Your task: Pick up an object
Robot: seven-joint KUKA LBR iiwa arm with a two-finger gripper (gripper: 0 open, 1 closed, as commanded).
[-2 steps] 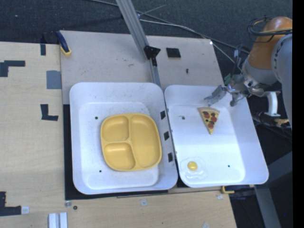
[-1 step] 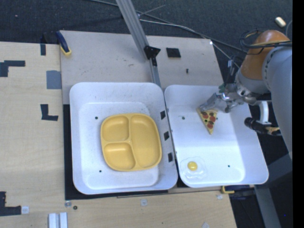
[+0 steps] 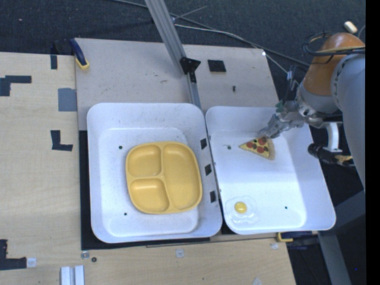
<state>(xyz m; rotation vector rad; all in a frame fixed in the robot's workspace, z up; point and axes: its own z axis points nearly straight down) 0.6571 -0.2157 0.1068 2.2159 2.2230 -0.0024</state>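
Fried egg (image 3: pixel 240 208): toy, lies in right bin (image 3: pixel 309 209), front part, near its front-left corner.
Yellow plate (image 3: pixel 163 177): three compartments, sits in left bin (image 3: pixel 101 159), middle to front.
Pizza slice (image 3: pixel 259 147): toy, flat on right bin floor, back half, well apart from egg.
Gripper (image 3: pixel 268 130): low in right bin, tip just above slice's back edge, touching or nearly so; finger spread: cannot tell.
Arm (image 3: pixel 332 70): grey, orange band, enters from right.
Bench (image 3: pixel 35 159): wood, dark tape marks left of bins.
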